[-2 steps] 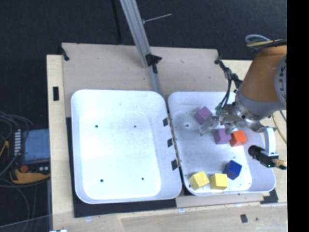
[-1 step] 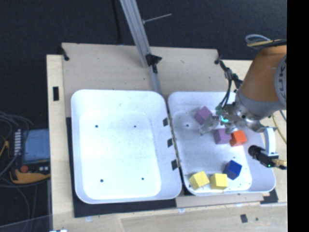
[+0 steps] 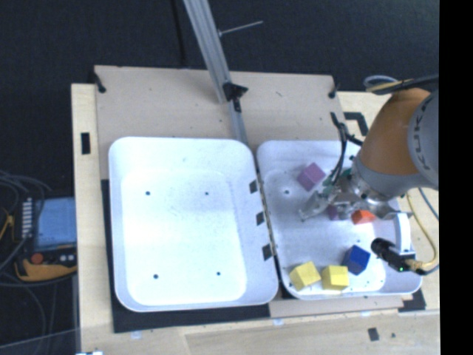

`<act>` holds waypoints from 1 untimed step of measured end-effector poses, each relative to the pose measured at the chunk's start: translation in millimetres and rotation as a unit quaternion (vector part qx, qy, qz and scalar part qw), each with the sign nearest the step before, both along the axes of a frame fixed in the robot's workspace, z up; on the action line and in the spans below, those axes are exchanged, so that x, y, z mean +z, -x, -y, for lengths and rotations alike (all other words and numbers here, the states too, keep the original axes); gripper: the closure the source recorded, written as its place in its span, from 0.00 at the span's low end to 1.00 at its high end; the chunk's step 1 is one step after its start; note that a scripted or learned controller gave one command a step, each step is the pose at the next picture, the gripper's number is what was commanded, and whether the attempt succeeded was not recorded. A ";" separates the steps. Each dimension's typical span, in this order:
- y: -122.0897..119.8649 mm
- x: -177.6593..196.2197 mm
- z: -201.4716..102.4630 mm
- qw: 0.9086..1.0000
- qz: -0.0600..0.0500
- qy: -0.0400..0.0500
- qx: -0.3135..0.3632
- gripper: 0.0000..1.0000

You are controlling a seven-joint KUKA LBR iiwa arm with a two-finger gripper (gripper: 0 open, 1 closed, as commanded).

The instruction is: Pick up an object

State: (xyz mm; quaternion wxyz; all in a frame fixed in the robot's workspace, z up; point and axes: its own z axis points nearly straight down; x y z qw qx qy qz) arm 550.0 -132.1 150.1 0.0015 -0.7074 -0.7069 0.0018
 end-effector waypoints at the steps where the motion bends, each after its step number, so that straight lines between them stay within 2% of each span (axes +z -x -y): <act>1: 0.2 -51.9 1.0 1.000 0.002 0.000 0.000 0.00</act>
